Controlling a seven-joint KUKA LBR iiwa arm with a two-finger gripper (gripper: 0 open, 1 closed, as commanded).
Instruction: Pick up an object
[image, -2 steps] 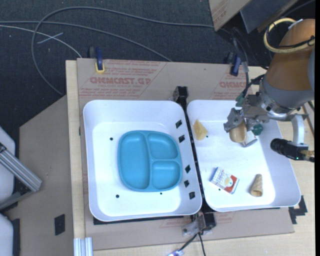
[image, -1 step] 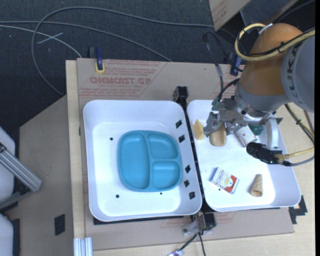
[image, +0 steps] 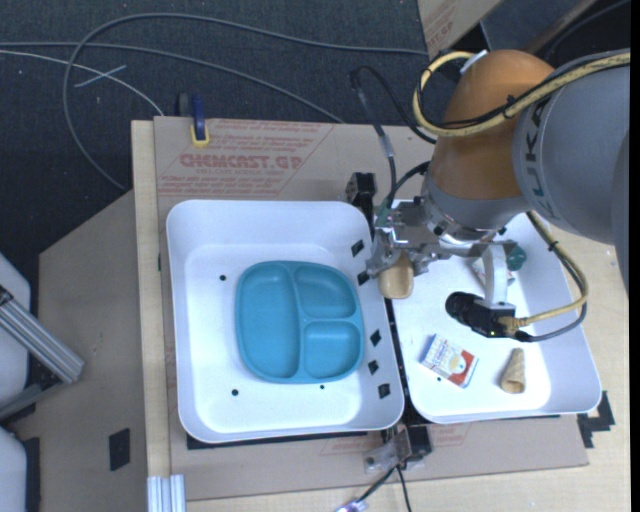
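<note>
Where the two shallow white bins meet, the hand (image: 402, 252) of the grey arm with the orange band (image: 500, 110) hangs low over the inner edge of the right bin (image: 565, 375). Whether the hand is open or closed I cannot tell, since the wrist hides it from above. One pale tan rounded lump (image: 397, 282) lies just under the hand, against that bin's left wall; it cannot be judged as gripped.

The right bin holds four loose things in all. Besides the lump there is one small flat white packet with red and blue print (image: 447, 360) near the front. One tan ridged cone (image: 514, 370) lies to the right of the packet and apart from it. One small teal piece (image: 516, 257) is half hidden behind the arm.

The left bin (image: 185, 300) holds a single thing, a blue plastic plate with three compartments (image: 298, 321), lying flat in the middle. Both bins sit on the brown board worktop (image: 250, 150).
</note>
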